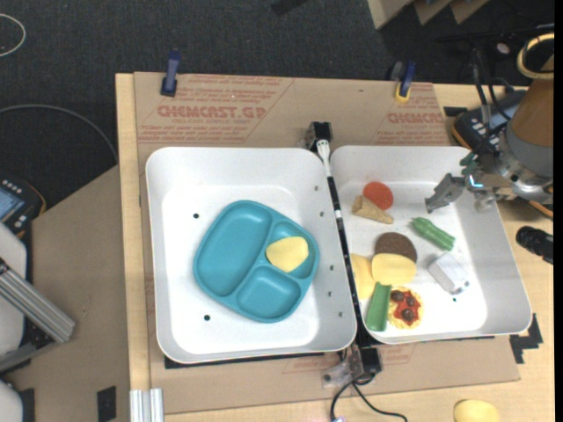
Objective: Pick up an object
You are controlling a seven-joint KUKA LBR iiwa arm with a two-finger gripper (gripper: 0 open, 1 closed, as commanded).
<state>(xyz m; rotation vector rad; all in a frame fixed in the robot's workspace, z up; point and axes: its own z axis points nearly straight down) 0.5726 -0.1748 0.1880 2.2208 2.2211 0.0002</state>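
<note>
Overhead, the pincer hangs spread and holding nothing above the green pepper.

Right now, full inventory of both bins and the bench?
bins: 2, white, side by side on the bench
divided plate: 1, teal, left bin
yellow food piece: 1, on the plate
red round piece: 1, right bin, top
tan wedge: 1, below it
brown disc: 1, right bin centre
green pieces: 2, right bin
white block: 1, right bin
pizza slice: 1, right bin, bottom
clamps: 2, blue, bench top edge
gripper: 1, grey, open, above right bin, holding nothing
</note>
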